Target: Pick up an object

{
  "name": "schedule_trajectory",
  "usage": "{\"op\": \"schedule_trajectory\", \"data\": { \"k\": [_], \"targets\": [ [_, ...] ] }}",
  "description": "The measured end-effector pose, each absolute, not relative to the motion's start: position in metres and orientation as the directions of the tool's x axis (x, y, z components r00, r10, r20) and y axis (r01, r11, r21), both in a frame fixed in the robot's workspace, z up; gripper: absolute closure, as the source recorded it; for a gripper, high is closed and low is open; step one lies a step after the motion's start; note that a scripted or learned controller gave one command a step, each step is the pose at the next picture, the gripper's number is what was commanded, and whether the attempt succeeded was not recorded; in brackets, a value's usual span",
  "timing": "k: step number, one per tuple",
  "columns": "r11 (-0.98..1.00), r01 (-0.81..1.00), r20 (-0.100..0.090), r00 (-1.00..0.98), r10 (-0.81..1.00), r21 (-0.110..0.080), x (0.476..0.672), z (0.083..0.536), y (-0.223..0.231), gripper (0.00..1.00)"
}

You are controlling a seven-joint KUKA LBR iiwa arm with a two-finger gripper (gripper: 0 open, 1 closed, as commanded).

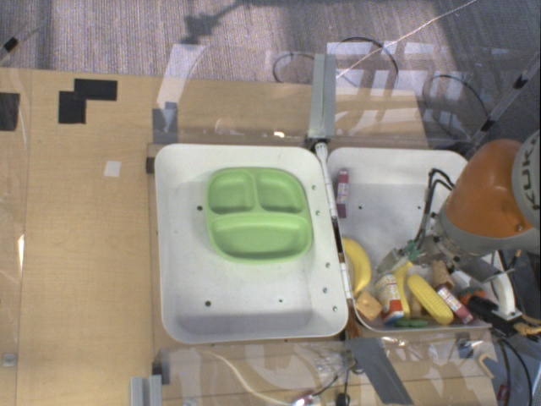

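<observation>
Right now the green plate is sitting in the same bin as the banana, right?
No. The camera view shows the green plate in the left bin, while the banana lies in the right bin, among the pile of other small things.

Robotics lab, wooden surface (76,252) with two white bins (169,227), clear guard panels (372,91), loose cables (296,62), black marker patches (84,98), grey carpet (127,7)

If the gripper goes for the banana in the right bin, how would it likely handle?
The banana looks curved and smooth, so it would probably rock or slip between fingers. It lies against the bin's left wall, so a push would likely slide it along there.
</observation>
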State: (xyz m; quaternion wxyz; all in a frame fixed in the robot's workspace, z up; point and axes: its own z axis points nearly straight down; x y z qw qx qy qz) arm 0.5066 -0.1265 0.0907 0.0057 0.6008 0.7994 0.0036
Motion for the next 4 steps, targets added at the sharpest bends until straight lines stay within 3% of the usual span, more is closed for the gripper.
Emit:
{"op": "schedule_trajectory", "data": {
  "k": [1, 2, 3, 4],
  "targets": [
    [0.278, 0.960, -0.004, -0.278, 0.961, 0.021, 0.510, 0.103, -0.124, 1.00],
    [0.224, 0.974, -0.005, -0.224, 0.975, 0.014, 0.509, 0.091, -0.118, 1.00],
    [0.139, 0.990, -0.001, -0.139, 0.990, 0.007, 0.489, 0.126, -0.117, 1.00],
    [0.046, 0.999, 0.000, -0.046, 0.999, 0.005, 0.550, 0.186, -0.062, 1.00]
  ]
}}
